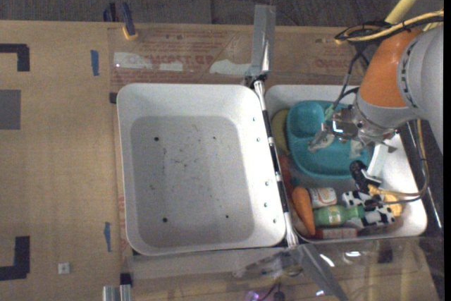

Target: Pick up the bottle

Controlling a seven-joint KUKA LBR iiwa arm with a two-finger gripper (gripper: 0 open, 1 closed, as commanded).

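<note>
Hovering over the right bin [416, 222], the pincer [340, 132] sits just above a teal container [317, 144]; whether it is wide or narrow cannot be told from here. The bottle [338, 215], green with a white label, lies on its side in that bin, just below the teal container and touching an orange carrot [303, 208] at its left. A black-and-white toy [377, 211] rests just right of the bottle. The 2 bins sit on the worktop [56, 151].
</note>
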